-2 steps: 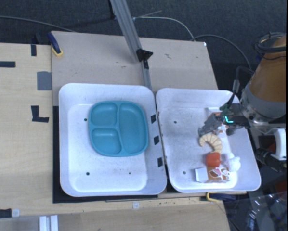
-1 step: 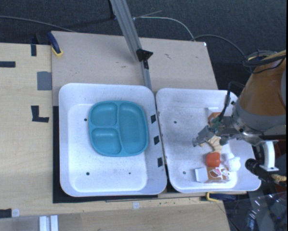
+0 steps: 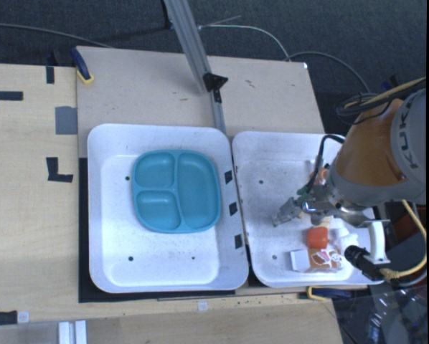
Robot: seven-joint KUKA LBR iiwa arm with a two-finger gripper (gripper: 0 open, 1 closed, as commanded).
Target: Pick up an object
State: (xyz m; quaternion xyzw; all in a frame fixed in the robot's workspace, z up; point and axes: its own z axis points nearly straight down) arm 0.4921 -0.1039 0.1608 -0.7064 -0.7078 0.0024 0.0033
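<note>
One smooth, rounded teal plate with three compartments was seen in the left bin. In the right bin, one orange object lay among crumpled packaging just beside the gripper. The gripper's finger state could not be told; bare bin floor was left toward the plate.

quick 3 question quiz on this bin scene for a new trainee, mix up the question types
1. True or false: the blue divided plate lies in the left bin.
2. Multiple choice: the orange object sits in the right bin at its A) far left corner, B) near right part, C) centre.
3. Fill in: the plate has ___ compartments.

Key
1. True.
2. B, beside a small white block, just below the gripper.
3. Three.
</note>
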